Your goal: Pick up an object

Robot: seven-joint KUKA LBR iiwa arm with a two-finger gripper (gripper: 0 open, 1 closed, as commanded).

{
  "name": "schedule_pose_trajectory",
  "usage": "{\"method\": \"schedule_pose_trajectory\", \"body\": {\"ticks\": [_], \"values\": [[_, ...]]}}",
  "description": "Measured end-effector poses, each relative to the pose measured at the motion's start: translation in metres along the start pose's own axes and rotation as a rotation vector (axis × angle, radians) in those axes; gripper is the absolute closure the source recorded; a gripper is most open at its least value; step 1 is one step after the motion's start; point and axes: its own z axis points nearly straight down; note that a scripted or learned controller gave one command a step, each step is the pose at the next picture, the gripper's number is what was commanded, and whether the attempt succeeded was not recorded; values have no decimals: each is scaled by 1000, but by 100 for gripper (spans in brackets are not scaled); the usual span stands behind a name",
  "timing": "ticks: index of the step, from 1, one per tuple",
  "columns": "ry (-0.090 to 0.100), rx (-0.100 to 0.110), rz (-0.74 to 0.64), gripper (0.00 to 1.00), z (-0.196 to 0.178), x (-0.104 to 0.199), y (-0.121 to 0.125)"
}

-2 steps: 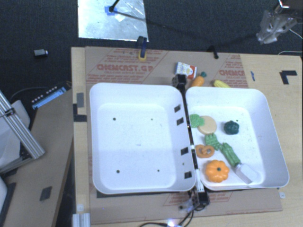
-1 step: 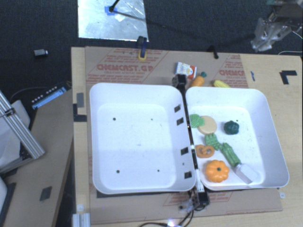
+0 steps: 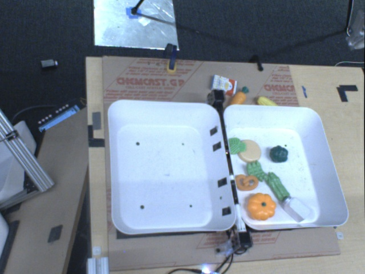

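The right bin [image 3: 319,153] holds several toy foods. An orange pumpkin [image 3: 261,206] lies near its front left corner. Behind it sit a small orange ring-shaped piece [image 3: 247,182], a green cucumber-like piece [image 3: 278,186] and a leafy green piece [image 3: 255,169]. A tan round cookie [image 3: 250,152] with a green leaf [image 3: 236,146] at its edge lies near the bin's left wall. A dark green round item [image 3: 279,153] rests toward the middle. A pale flat piece [image 3: 294,210] lies at the front.
The left bin [image 3: 165,164] sits beside the right one, joined by black clips. Behind the bins on the cardboard lie a carrot [image 3: 238,98], a yellow item [image 3: 266,101] and a small white carton [image 3: 222,84]. A metal frame [image 3: 23,158] stands at the left.
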Motion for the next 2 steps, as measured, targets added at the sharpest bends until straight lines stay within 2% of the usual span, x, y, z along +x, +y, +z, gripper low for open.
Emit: {"method": "schedule_pose_trajectory", "body": {"ticks": [1, 2], "values": [[1, -1, -6, 100, 0, -45, 41], [3, -1, -11, 100, -1, -33, 29]]}}
